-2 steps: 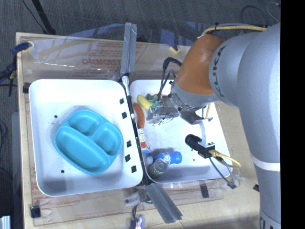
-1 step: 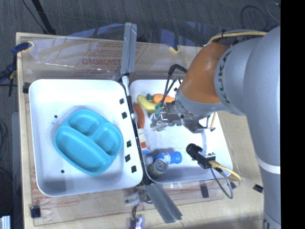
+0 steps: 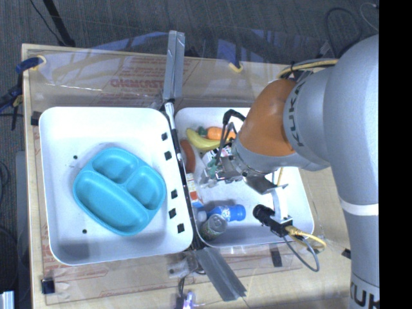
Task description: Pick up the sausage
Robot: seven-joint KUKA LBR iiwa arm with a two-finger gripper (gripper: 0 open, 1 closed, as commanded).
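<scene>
Camera view, sausage (image 3: 187, 154) just left of pincer (image 3: 212, 170)

arm (image 3: 351, 127): chunky smooth grey tube, black KUKA lettering on it
band (image 3: 270, 124): orange, rounded, right above the wrist
gripper (image 3: 215, 169): small metal bits, silvery and dark
cables (image 3: 302, 240): black and yellow

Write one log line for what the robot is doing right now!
arm: over right bin | gripper: low, beside sausage | sausage: at bin's left wall, not held | blue tray: left bin
</scene>
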